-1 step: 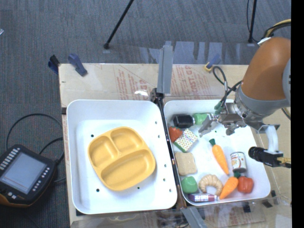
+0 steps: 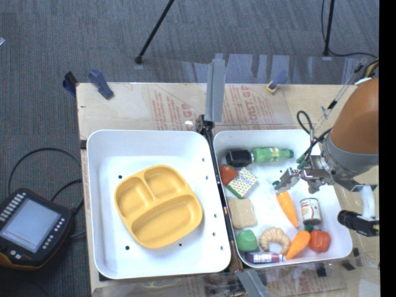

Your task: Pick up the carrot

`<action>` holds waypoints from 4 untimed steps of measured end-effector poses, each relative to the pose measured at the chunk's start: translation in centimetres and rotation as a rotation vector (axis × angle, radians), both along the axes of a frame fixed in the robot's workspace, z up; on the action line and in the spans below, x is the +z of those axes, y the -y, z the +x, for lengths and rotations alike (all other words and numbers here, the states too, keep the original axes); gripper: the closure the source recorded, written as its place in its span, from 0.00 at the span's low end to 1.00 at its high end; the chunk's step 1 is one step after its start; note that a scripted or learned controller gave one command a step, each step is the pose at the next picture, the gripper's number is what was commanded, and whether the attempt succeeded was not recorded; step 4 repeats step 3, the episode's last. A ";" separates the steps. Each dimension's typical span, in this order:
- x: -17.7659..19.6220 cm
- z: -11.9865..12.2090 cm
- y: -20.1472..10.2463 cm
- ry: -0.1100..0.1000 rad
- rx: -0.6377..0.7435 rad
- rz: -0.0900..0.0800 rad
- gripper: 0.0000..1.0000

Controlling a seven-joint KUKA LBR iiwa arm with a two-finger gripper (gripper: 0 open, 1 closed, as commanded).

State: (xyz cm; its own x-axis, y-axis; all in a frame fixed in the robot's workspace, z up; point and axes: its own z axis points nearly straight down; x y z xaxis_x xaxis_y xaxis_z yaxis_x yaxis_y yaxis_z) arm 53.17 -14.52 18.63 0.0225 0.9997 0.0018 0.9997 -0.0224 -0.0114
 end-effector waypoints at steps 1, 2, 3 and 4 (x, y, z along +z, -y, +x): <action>-10.1 2.5 4.1 0.007 0.180 0.002 0.00; -9.3 2.4 4.3 0.004 0.171 0.004 1.00; 2.4 7.1 0.0 0.019 0.219 -0.002 1.00; 2.4 7.1 0.0 0.019 0.219 -0.002 1.00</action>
